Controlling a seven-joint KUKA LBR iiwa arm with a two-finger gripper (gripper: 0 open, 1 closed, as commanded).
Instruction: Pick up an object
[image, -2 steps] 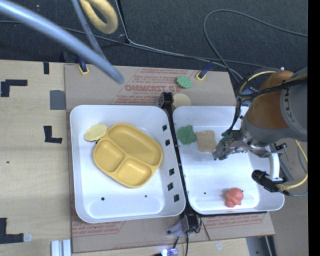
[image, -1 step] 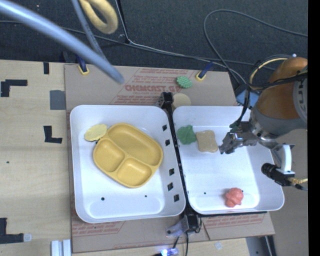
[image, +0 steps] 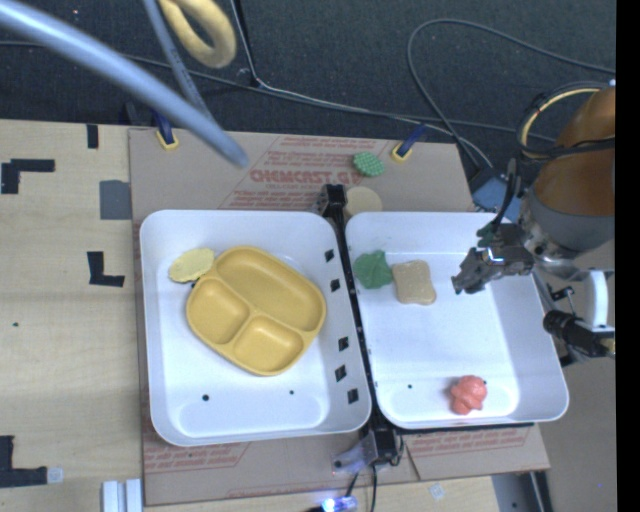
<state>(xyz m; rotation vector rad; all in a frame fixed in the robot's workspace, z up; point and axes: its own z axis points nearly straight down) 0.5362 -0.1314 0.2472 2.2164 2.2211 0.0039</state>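
Two white bins, red cardboard lettering blurred unreadable, pincer over right bin, grip state unclear.

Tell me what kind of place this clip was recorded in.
Probably a robotics lab picking bench: two white bins side by side on cardboard, toy food like the yellow divided plate and pink piece, loose cables, and the arm's gripper.

This is a robotics lab bench. Left of the gripper sit two white bins on taped cardboard, holding toy food pieces and a plastic tray. Loose cables run across dark carpet beyond it.
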